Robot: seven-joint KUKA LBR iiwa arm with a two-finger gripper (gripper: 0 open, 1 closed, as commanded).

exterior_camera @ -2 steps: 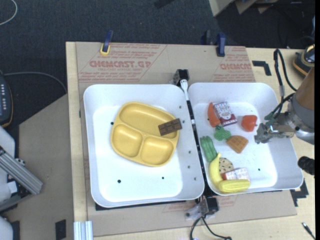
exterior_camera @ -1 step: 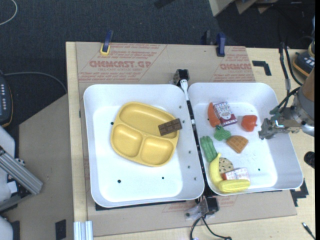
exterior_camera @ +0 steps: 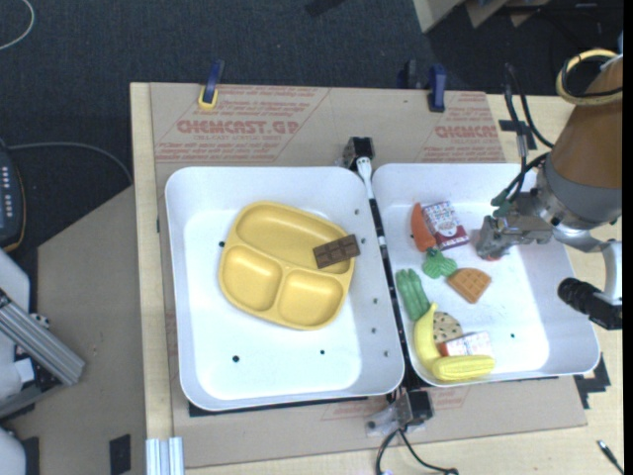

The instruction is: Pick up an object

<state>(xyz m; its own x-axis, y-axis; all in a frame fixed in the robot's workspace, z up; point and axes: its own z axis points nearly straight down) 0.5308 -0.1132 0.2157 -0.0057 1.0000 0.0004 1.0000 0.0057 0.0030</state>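
Note:
The gripper (exterior_camera: pixel 492 246) hangs low over the right bin (exterior_camera: pixel 539 339), just right of the red-and-white packet (exterior_camera: pixel 440 225) and above the orange waffle piece (exterior_camera: pixel 470 284). Nothing shows between its fingers. Left of the waffle lie a small green item (exterior_camera: pixel 437 263) and a long green vegetable (exterior_camera: pixel 411 291). A banana (exterior_camera: pixel 435 349) curves along the bin's near left corner, with a cracker (exterior_camera: pixel 445 325) and a red-labelled packet (exterior_camera: pixel 465 344) beside it. In the left bin (exterior_camera: pixel 198 265) a yellow divided plate (exterior_camera: pixel 284 263) carries a brown chocolate bar (exterior_camera: pixel 335 252) on its right rim.
The arm's orange band (exterior_camera: pixel 593 137) and grey wrist reach in from the right over the right bin's far right corner. A black part (exterior_camera: pixel 591 303) sticks out at the right rim. Clamps (exterior_camera: pixel 208 85) hold the cardboard base at the back.

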